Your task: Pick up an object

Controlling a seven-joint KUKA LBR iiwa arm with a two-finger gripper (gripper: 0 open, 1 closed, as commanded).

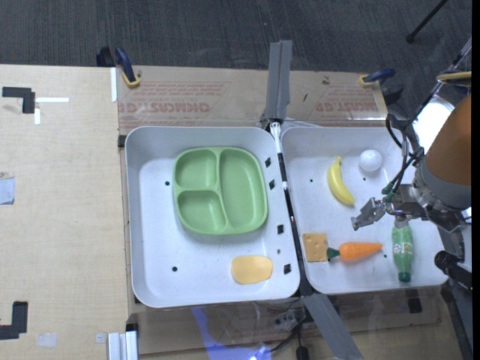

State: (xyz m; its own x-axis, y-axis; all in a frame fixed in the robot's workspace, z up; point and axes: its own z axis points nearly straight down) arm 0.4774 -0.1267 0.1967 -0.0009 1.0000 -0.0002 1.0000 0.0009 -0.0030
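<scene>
The gripper hangs over the right bin, between the banana and the carrot, reached in from the right on the grey arm with its orange band. Whether the gripper is open or closed cannot be told, and nothing can be seen held in it.

Right bin: a curved yellow banana lies near the middle; a small white ball lies just beside it toward the far wall. An orange carrot with a green stub end lies near the front wall, touching a square tan cracker dotted with holes. A green bottle with a label too small to read lies at the right, just beside the carrot's tip.

Left bin: a pale green plate, smooth, with rounded corners and three compartments, lies at the centre. A flat, rounded yellow piece lies near the front wall, apart from the plate.

The cardboard behind the bins bears red print, seen upside down, that cannot be read with certainty. Both bins are shallow, white and glossy.
</scene>
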